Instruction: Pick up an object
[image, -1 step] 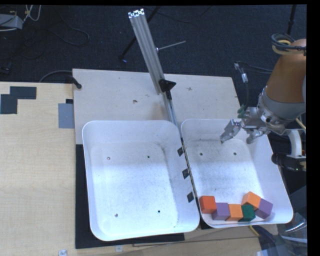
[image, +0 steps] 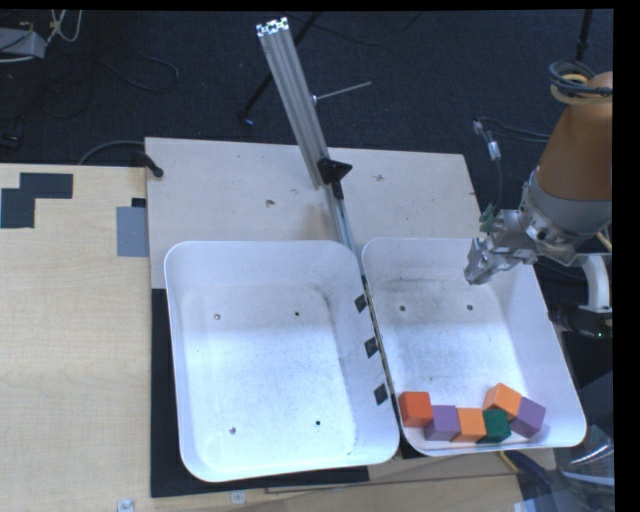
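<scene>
Six small blocks (image: 470, 415) huddle in the right bin's (image: 545, 330) near corner | look hard, light, flat-sided | take the orange end one (image: 415, 407) | my jaws (image: 481, 268) hang well apart, can't tell if open.

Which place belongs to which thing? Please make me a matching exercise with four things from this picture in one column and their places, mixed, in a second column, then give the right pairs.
Things:
1. gripper
2. green block
3. left bin
4. metal pole

Places:
A. rising at a slant behind the bins
B. over the far part of the right bin
C. beside the pale wooden surface
D. among orange and purple blocks at the right bin's near edge

Pairs: 1-B, 2-D, 3-C, 4-A
</scene>
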